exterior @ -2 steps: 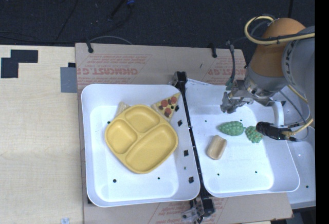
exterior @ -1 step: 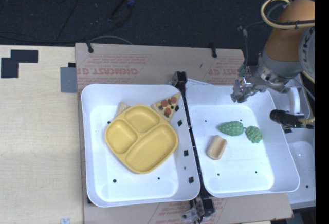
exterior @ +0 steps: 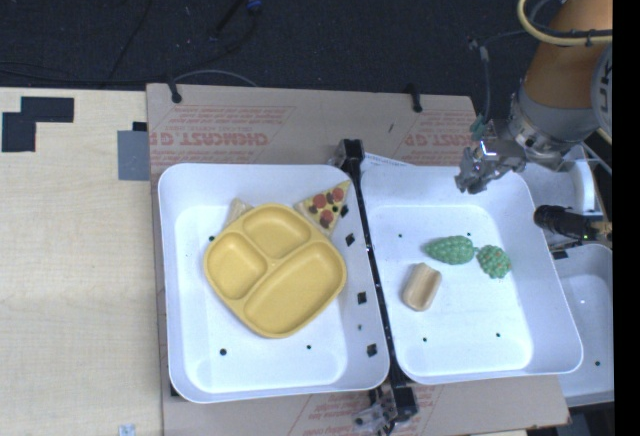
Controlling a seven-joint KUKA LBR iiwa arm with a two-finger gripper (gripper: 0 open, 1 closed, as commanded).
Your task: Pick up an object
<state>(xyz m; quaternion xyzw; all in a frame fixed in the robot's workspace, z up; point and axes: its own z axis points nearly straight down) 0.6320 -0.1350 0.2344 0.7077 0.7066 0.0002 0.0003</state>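
Note:
My gripper (exterior: 478,170) hangs over the far edge of the right bin (exterior: 455,354), up and to the right of the objects, with nothing visible between its fingers. Two bumpy green pieces lie in that bin: a larger green one (exterior: 451,249) and a smaller green one (exterior: 493,261) beside it. A tan bread-like piece (exterior: 421,286) lies nearer the bin's middle. In the left bin (exterior: 200,364) sits a yellow divided plate (exterior: 276,269), and a pizza slice toy (exterior: 328,205) rests at its far right corner.
A black divider (exterior: 362,254) runs between the two bins. Brown cardboard (exterior: 300,129) lies under and behind the bins. A black part (exterior: 565,221) juts in at the right bin's right rim. The arm's orange band (exterior: 570,44) stands above the gripper.

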